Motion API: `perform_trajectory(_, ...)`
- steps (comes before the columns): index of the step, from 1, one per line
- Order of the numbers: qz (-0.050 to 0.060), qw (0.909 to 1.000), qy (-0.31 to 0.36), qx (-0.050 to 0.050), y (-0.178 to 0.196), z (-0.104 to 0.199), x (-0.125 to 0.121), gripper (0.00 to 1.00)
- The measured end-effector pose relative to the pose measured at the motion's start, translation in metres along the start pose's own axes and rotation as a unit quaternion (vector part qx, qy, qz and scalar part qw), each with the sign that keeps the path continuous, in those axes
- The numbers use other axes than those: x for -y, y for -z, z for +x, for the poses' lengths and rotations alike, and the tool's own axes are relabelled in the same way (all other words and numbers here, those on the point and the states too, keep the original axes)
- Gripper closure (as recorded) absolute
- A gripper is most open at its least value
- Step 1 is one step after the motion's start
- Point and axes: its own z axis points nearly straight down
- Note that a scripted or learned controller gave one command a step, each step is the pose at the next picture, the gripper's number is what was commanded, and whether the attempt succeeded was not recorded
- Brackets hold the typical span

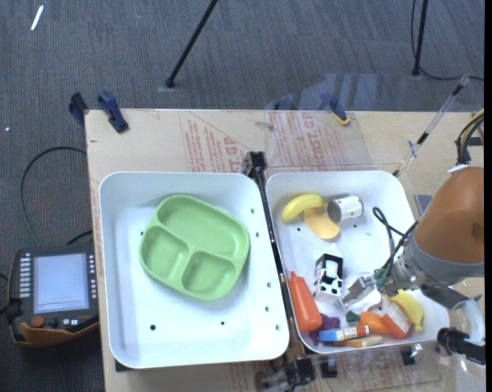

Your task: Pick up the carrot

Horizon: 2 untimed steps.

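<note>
On the bench (221, 141), 2 bins (119, 219) above grey carpet (107, 39); jaws (366, 291) state unclear

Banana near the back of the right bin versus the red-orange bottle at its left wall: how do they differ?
The banana is yellow and curved; the bottle is red-orange and straight. The banana lies crosswise toward the bin's far end, the bottle lengthwise along the left wall at the near end. The gripper is closer to the bottle. Both lie flat in the right bin.
</note>
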Motion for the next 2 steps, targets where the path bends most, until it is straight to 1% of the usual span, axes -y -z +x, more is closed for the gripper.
perform_trajectory(1, -0.003, 0.9644, 0.264, 0.003, -0.0296, 0.0143, -0.0068, 0.0)
perform_trajectory(2, -0.002, 0.9659, 0.259, -0.001, -0.0199, 0.0149, -0.0065, 1.0)
